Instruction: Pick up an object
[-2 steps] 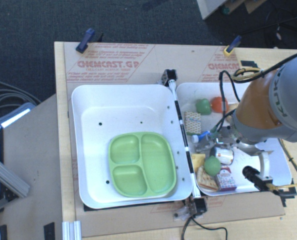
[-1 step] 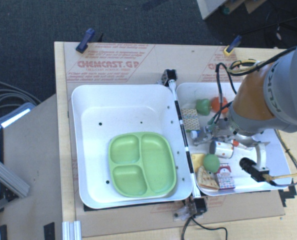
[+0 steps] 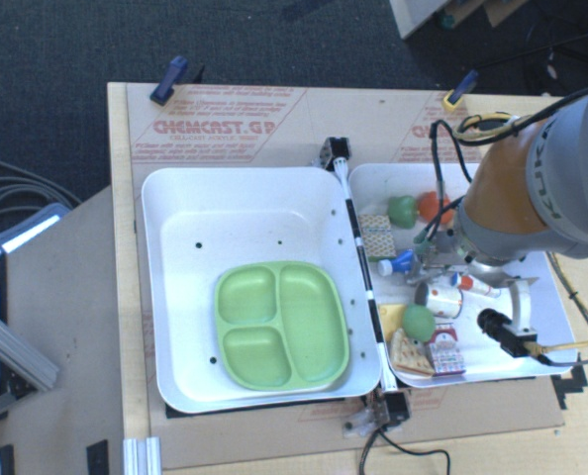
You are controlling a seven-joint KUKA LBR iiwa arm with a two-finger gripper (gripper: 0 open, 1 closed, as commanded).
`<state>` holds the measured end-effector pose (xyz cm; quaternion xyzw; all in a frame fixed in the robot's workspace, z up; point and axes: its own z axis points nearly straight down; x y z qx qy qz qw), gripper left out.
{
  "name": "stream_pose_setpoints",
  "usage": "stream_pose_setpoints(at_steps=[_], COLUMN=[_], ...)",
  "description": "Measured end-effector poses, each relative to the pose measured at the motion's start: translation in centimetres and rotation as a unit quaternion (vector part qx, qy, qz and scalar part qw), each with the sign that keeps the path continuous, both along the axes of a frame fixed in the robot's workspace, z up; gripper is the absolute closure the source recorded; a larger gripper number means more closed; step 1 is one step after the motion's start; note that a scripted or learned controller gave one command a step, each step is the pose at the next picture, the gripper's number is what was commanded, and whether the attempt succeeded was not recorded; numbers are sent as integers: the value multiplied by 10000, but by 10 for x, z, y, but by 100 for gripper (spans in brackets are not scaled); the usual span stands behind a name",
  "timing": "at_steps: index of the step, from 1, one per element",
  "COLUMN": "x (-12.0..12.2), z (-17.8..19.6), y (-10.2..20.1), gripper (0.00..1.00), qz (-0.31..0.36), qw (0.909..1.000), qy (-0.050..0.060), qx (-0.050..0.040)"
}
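The right bin [image 3: 532, 359] holds several small objects. A green ball [image 3: 402, 209] and an orange piece [image 3: 430, 205] lie at its far end. A checkered block [image 3: 376, 234] and a blue piece [image 3: 400, 262] lie along the left wall. Nearer the front are a green round fruit [image 3: 418, 320], a tan cracker-like piece [image 3: 409, 352], a red and white packet [image 3: 445, 350] and a white cylinder [image 3: 443, 301]. My gripper [image 3: 437, 269] hangs low over the middle of this bin, just right of the blue piece and above the white cylinder.
The left bin [image 3: 175, 216] holds a green divided plate [image 3: 279, 323]. A black divider clip [image 3: 336, 150] sits where the bins meet at the back. The arm's grey body and orange band [image 3: 502, 191] cover the right bin's far right part. Cables run over the wrist.
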<state>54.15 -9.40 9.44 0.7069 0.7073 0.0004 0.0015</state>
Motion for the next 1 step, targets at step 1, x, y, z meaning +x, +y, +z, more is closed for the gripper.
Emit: stream_pose_setpoints(at_steps=[1], x=[0], z=[0], y=[0], gripper=[0], qz=[-1], qw=[10000], qy=[1], qx=[0])
